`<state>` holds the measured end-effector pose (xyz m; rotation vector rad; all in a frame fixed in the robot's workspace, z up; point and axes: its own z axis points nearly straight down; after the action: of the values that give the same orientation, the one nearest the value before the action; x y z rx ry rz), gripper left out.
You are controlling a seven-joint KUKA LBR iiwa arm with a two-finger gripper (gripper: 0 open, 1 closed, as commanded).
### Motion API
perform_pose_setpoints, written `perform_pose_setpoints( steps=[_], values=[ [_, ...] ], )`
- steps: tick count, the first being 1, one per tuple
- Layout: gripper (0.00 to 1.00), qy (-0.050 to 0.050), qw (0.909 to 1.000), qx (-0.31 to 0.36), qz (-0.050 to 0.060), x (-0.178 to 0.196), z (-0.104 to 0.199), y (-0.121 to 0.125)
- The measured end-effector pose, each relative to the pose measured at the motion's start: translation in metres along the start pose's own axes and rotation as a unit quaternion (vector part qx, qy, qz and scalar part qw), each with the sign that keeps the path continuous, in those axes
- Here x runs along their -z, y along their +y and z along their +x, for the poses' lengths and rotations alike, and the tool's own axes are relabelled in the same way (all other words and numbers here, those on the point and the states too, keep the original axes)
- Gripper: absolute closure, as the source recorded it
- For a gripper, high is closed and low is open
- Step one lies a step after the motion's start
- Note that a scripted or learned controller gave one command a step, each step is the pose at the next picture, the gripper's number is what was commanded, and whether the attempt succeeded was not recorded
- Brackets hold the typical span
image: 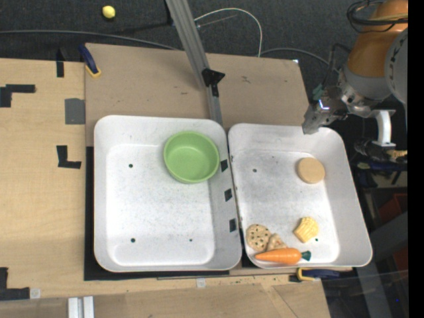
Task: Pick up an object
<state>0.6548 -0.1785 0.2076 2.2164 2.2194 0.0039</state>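
The right bin (pixel 338 177) holds a round tan disc (pixel 310 170) near its right wall. A yellow wedge (pixel 305 229), a brown cookie (pixel 257 235) and an orange carrot (pixel 282 256) lie along its front edge. A green bowl (pixel 191 156) sits in the left bin (pixel 119 197) at the back right. My gripper (pixel 316 119) hangs over the back right corner of the right bin, above and behind the tan disc, with nothing seen in it.
A grey metal pole (pixel 191 38) slants from the top down to the gap between the bins. A yellow ball (pixel 108 11) lies on the dark floor at upper left. Cables (pixel 245 18) loop behind the bench.
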Motion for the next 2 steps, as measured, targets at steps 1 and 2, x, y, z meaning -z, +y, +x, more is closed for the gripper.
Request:
perform_pose_setpoints(
  steps=[1,2],
  values=[
    [1.00,0.001,1.0000,0.000,0.003,-0.002,0.000,0.000],
    [1.00,0.002,1.0000,0.002,0.003,0.010,0.047,-0.018]
  ],
)
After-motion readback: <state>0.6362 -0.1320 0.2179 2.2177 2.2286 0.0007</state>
